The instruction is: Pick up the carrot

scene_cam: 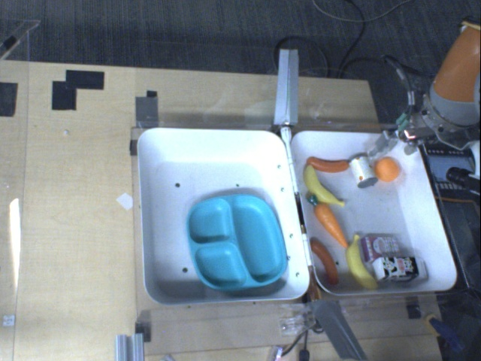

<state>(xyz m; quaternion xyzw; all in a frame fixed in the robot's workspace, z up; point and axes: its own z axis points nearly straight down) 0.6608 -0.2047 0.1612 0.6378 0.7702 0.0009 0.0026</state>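
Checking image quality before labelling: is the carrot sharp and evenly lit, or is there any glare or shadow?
Camera view: soft overall; the carrot is readable, without glare; the blue tray casts a faint shadow in the left bin; the arm's orange band is blurred.

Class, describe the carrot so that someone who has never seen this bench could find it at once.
Look in the right bin, along its left side. The carrot lies just below a yellow banana and above a reddish-brown sausage. It alone is bright orange, tapering to a point.
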